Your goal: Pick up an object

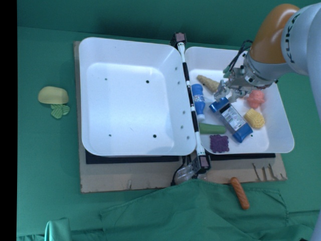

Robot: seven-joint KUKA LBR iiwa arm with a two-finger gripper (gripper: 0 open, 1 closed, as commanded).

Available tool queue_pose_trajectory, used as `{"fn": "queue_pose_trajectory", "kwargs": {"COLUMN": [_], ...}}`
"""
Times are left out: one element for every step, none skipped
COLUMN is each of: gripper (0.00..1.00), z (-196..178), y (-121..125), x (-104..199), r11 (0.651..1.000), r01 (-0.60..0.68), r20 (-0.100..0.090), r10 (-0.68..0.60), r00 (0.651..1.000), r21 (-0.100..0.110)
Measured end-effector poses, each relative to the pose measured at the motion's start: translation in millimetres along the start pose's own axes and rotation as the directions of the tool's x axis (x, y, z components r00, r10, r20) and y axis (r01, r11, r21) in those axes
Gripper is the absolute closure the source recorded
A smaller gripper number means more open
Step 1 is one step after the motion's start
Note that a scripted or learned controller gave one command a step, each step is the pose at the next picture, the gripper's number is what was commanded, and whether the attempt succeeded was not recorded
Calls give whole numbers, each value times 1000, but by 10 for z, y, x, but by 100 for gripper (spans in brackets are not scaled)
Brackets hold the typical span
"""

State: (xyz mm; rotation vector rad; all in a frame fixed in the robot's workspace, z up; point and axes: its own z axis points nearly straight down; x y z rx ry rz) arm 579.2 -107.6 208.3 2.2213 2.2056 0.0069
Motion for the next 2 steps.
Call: {"fn": "queue_pose_trajectory", "kwargs": {"gripper": [100,100], "z": [-481,-1102], "y": [-54,-8], "x": [30,101], "r11": [1000,1000], "r01": [4,6], "r20": [-4,-3], "r10": [-4,-6], "r00": [1000,1000], "r21": [5,0]}}
